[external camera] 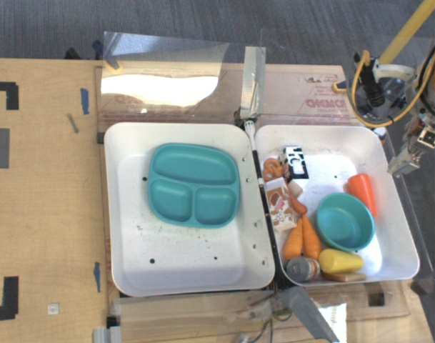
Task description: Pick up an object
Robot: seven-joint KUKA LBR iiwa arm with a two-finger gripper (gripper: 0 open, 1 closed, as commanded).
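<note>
Closest to the camera, at the front wall of the right bin [407, 243], a small grey-topped round container [301, 268] lies beside a yellow toy fruit [340, 261]; the two touch or nearly touch. Just behind them two orange carrots [293, 241] lie side by side, pointing toward the back, and press against the left side of a teal bowl [344, 221] that sits upright, mouth up. An orange cone-shaped piece [361, 190] rests against the bowl's far right rim. Toward the bin's back left corner lie a brown pretzel [273, 168], a black-and-white card [296, 161] just beside it, and a printed packet [278, 199] along the wall shared with the other bin.

In the left bin [131, 252] a teal divided plate [193, 184] lies flat, with one long compartment at the back and two smaller ones in front.

At the view's right edge the gripper [408, 156] hangs outside the right bin's far right wall, well apart from every pickable thing, and nothing is seen in its grasp. Whether it is spread or closed cannot be told at this angle. Yellow cable [361, 91] loops behind it, above the bin's back right corner. A clear plastic sheet [167, 70] stands behind the left bin on the brown bench [38, 191].
</note>
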